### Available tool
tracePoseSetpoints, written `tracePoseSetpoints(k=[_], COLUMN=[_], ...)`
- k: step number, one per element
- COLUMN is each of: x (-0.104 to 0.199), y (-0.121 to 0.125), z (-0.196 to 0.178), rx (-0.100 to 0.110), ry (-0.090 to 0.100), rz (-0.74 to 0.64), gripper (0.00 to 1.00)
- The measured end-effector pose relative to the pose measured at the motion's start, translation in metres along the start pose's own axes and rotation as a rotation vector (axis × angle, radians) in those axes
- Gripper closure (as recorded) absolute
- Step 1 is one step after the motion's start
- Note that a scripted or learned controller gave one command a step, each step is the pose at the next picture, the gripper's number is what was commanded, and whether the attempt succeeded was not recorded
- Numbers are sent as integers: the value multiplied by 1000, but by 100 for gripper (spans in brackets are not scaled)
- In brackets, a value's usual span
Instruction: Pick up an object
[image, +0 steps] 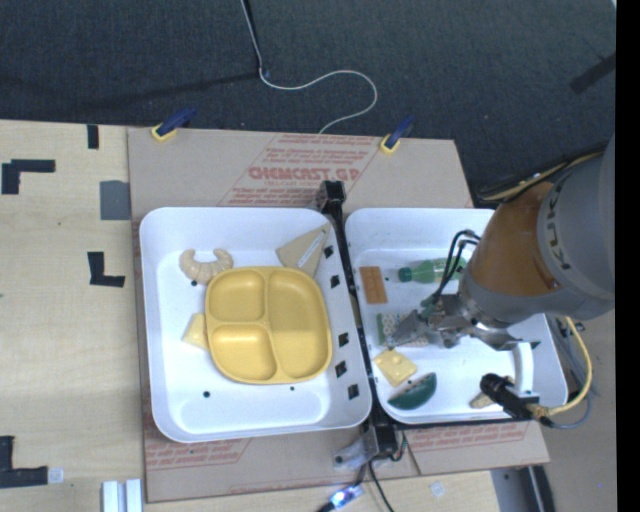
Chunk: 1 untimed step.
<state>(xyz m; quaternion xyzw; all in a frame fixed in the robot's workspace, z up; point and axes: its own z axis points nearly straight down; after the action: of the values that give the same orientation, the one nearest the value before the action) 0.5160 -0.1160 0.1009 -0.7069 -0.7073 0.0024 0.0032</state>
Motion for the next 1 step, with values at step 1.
tracePoseSetpoints(k=[1], x=[1], y=[0], z=[17], rx=[-5], ry=[-1], rz=[-1], gripper=[0])
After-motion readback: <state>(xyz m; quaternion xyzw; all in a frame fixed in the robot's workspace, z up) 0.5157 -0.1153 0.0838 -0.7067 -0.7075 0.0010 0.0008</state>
